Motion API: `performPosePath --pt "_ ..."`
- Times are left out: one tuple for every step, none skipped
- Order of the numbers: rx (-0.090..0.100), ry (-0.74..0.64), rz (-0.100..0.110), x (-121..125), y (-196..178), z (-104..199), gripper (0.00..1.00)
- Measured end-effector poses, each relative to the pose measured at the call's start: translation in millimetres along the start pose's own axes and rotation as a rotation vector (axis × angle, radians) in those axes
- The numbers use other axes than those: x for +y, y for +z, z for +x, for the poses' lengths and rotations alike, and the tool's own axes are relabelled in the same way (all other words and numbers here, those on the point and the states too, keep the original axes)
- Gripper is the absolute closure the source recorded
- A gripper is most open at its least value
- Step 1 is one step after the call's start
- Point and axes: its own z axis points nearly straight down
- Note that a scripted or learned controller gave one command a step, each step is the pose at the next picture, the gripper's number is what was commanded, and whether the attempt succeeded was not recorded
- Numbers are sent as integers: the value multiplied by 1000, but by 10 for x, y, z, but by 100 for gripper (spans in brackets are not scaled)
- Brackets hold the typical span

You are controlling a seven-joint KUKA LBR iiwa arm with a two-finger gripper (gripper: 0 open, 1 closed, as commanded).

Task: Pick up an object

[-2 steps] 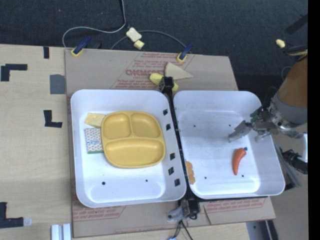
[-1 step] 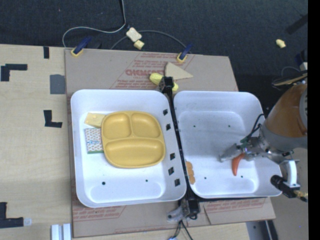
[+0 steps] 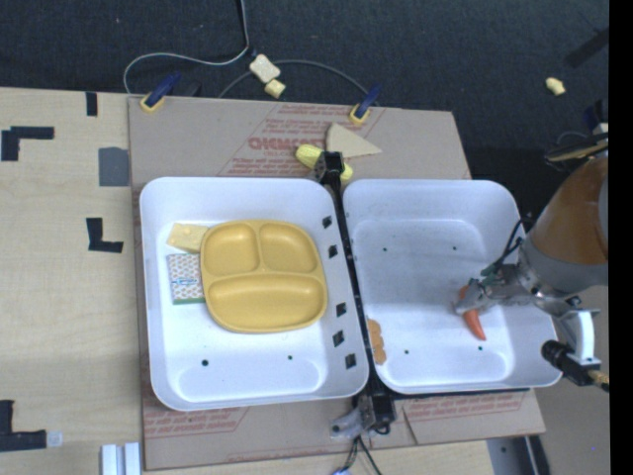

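Dark carpet (image 3: 415,28) frames a wooden bench (image 3: 59,265) topped with a cardboard sheet (image 3: 287,137), on which two shallow white bins sit side by side, their inner walls touching along a black clip strip. From 3 o'clock the grey arm (image 3: 574,236), its orange band showing above the wrist, reaches into the right bin (image 3: 425,206). Its gripper (image 3: 479,301) hangs low near the bin's 3 o'clock wall, and a small orange carrot (image 3: 477,323) lies tilted on the bin floor directly beneath the tips, apparently touching them; whether the pincer is released, clenched or grasping the carrot cannot be told from this slant. A smaller orange piece (image 3: 375,339) rests at the same bin's 8 o'clock edge, well apart from the gripper. The left bin (image 3: 247,384) holds a yellow tray (image 3: 263,275) with three compartments, lying flat toward 12 o'clock. Just beside the tray, at its 9 o'clock side, sit a pale yellow wedge (image 3: 186,236) and a small patterned box (image 3: 185,277), the box touching the tray's rim. Beyond the bins at 12 o'clock, a yellow clamp (image 3: 331,166) and a tan triangle (image 3: 353,142) lie on the cardboard, with a thin cable (image 3: 237,18) trailing over the carpet.
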Motion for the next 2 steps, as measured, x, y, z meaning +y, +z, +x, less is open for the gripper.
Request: performPosePath --pt "5 -9 3 519 112 728 100" --pt "10 -13 -1 703 -937 1774 100"
